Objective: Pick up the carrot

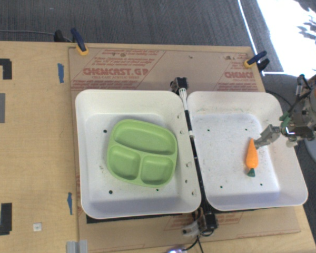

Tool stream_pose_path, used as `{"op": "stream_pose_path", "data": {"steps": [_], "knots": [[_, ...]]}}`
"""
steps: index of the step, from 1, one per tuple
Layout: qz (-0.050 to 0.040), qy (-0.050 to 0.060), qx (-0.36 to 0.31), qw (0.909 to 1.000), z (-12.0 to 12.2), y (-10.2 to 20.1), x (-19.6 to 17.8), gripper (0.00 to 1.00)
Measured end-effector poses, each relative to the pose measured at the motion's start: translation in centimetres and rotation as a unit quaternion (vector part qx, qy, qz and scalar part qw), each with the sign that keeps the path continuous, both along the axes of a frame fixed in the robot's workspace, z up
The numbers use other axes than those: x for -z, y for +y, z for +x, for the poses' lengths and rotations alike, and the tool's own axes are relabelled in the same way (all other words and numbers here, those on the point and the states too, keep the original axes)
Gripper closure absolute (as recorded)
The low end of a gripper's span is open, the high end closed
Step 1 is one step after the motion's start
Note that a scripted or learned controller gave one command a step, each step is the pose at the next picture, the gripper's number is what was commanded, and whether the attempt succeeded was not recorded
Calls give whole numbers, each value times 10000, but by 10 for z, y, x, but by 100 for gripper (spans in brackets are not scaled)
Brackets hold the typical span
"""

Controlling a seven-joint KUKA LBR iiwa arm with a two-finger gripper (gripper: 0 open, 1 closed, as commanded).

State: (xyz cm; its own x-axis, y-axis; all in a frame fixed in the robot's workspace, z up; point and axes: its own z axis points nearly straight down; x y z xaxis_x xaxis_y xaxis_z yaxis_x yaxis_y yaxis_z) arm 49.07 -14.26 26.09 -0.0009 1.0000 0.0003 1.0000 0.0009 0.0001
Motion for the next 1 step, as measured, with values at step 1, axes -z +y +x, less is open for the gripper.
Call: {"op": "stream_pose_path", "data": {"steps": [1], "knots": [[4, 9, 7, 10000, 16, 6, 75, 0]]}}
